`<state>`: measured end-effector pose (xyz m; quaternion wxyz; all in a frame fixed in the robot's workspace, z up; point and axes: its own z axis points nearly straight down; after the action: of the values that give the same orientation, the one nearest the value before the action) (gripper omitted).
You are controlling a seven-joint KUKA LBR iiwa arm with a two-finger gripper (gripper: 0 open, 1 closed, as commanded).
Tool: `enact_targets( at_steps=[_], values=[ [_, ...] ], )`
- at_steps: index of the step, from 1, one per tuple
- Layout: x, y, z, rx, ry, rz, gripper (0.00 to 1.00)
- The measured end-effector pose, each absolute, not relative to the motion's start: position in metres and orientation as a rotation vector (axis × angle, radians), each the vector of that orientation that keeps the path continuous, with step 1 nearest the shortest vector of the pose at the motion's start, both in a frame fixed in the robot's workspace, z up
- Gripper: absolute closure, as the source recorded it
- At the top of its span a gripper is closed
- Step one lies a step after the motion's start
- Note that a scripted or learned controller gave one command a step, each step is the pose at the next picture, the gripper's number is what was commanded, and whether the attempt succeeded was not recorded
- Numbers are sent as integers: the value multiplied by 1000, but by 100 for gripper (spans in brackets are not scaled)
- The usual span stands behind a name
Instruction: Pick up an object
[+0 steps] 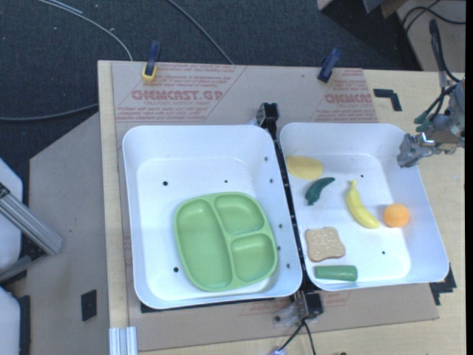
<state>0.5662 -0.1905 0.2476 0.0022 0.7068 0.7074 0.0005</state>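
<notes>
Two shallow white bins on the table (111,198), side by side, touching in the middle. Held together there by a black clip (267,114) at the far end, likely so as not to slide apart. Pinned down further back: a brown sheet with red writing, under two blue clamps (151,59), probably to keep it flat.

In the left bin (140,161): one green plate (225,239), smooth and shiny like plastic, with rounded corners and three little sections. Lying flat near the front.

In the right bin (414,257): six small pretend foods, spread out with gaps between most of them. Good for grabbing one at a time. A pale yellow lump (304,167) near the back, rounded like a lemon. Just in front of it, a small dark green pepper (319,189), bent and pointy. Beside that, a curved yellow banana (361,205), long and thin. Next to the banana's front end, a round orange ball (396,215), smooth, likely to roll. Nearer the front, a flat tan slice of bread (324,244), speckled. Close in front of the bread, a fat green stick (336,273), maybe a pickle.

Over the far right corner of the right bin: the grey tool (409,156), hanging above the rim. Open or closed? Cannot tell from here. No food seen in it. Nothing picked up yet, by the look of it. Closest to the tool: the orange ball and the banana.
</notes>
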Motion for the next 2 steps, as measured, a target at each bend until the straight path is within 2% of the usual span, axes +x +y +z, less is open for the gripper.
enact_targets(
  at_steps=[1,2],
  values=[
    [577,-134,254,2211,2226,5,100],
    [586,-89,242,2222,2225,-1,100]
  ],
)
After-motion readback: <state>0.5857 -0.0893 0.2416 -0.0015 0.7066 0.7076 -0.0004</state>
